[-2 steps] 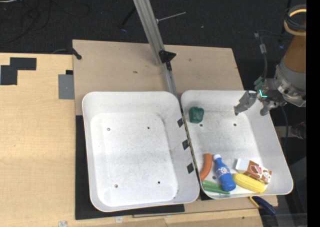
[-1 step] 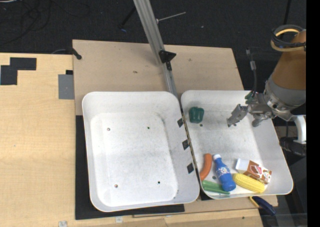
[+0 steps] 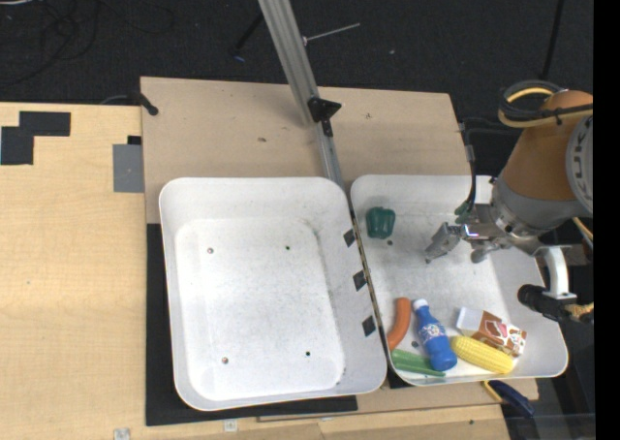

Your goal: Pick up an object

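Observation:
My gripper [image 3: 458,248] hangs over the middle of the right bin [image 3: 426,205], its two grey fingers spread apart with nothing between them. A green bell pepper [image 3: 380,222] lies to its left near the bin's divider. Along the bin's near side lie an orange carrot [image 3: 399,321], a blue bottle with a white cap [image 3: 433,333], a green pod [image 3: 417,363], a yellow corn cob [image 3: 483,354], a small white block [image 3: 469,318] and a red-brown packet [image 3: 503,333].
The left bin [image 3: 184,235] sits beside the right one, joined by black clips [image 3: 359,279]. A slanted aluminium rail [image 3: 291,50] rises behind the bins. The arm's orange and grey wrist [image 3: 538,172] stands over the right bin's far right corner.

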### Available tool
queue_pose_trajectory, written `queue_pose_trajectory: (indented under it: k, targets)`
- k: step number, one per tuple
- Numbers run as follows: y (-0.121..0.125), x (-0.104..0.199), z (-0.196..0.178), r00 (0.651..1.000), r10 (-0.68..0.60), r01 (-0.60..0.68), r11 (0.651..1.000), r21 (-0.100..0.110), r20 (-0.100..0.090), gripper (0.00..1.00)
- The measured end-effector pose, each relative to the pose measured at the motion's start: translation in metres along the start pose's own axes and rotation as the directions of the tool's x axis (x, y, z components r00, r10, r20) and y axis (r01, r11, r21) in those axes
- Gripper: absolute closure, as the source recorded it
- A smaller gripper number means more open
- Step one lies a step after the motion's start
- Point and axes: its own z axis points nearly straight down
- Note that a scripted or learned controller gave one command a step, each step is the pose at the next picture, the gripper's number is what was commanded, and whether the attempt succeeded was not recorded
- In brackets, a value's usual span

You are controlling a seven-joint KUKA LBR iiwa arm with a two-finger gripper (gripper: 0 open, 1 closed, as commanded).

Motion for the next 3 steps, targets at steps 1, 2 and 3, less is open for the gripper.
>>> queue_pose_trajectory:
  k: [1, 2, 3]
  targets:
    - [0.001, 0.001, 0.047, 1.0, 0.001, -0.001, 1.0, -0.008, 0.002, 0.0]
    - [0.0, 0.0, 0.036, 1.0, 0.007, -0.007, 1.0, -0.007, 0.001, 1.0]
    - [0.008, -0.005, -0.022, 1.0, -0.002, 0.003, 1.0, -0.012, 0.003, 1.0]
